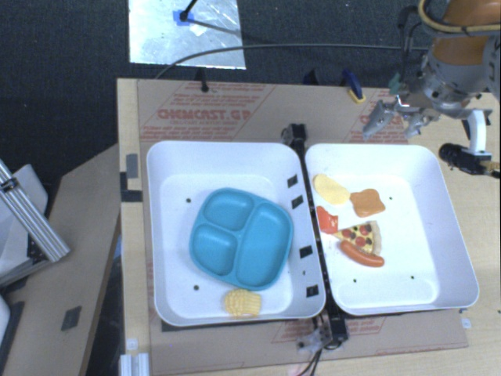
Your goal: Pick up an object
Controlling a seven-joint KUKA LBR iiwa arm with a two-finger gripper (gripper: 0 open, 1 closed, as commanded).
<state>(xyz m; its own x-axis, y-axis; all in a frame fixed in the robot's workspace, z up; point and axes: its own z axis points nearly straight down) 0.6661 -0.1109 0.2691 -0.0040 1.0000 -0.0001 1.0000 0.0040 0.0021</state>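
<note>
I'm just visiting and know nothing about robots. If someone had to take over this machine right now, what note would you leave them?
Gripper: up above the far edge of the right bin, holding nothing that I can see; whether it is open or shut is hard to tell from here.
Right bin: yellow chip, orange toast piece, red wedge, pizza slice and hot dog, all lying close together.
Left bin: blue divided plate, with a corn cob by the near wall.
Done: nothing picked up yet.
Left: lower onto one item, grip it and lift.
</note>
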